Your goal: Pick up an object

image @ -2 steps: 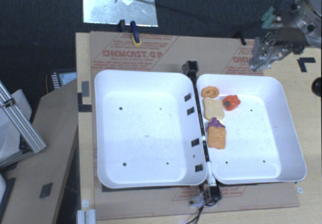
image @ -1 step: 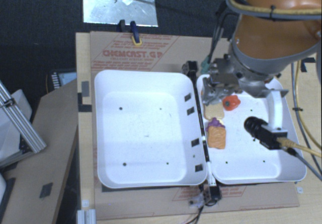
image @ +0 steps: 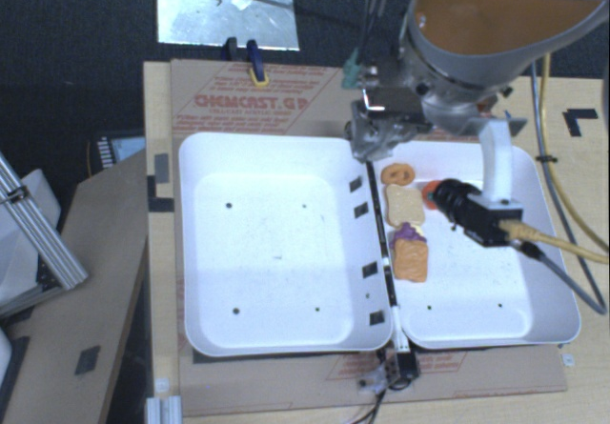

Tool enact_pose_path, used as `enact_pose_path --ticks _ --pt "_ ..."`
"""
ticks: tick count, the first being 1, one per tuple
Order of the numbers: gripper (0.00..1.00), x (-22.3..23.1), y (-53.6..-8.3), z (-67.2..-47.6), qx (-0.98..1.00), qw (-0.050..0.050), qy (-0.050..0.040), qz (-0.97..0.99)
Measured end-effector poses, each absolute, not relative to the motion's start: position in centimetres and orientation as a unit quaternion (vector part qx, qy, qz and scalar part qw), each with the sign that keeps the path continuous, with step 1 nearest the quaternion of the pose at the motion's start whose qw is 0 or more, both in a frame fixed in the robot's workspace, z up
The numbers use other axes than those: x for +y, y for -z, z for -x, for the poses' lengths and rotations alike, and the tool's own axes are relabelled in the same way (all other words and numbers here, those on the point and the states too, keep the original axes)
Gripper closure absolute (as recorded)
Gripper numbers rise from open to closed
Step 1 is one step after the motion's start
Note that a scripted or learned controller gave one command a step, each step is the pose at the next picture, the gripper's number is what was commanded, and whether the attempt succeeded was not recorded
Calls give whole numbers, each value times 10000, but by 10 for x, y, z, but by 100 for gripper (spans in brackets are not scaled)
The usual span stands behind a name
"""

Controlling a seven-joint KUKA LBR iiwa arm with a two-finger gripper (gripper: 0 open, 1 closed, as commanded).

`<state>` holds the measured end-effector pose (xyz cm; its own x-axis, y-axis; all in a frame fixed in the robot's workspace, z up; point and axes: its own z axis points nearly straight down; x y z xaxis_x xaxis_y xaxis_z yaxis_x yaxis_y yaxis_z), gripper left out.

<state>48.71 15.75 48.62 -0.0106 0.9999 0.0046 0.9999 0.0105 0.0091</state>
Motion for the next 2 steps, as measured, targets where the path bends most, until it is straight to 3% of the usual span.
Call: enact_pose_path --ticks 1,2 --pt "100 190 -395 -486 7098 -19 30 -7044" --pt "100 191 -262 -484 7074 -29 65 -7067"
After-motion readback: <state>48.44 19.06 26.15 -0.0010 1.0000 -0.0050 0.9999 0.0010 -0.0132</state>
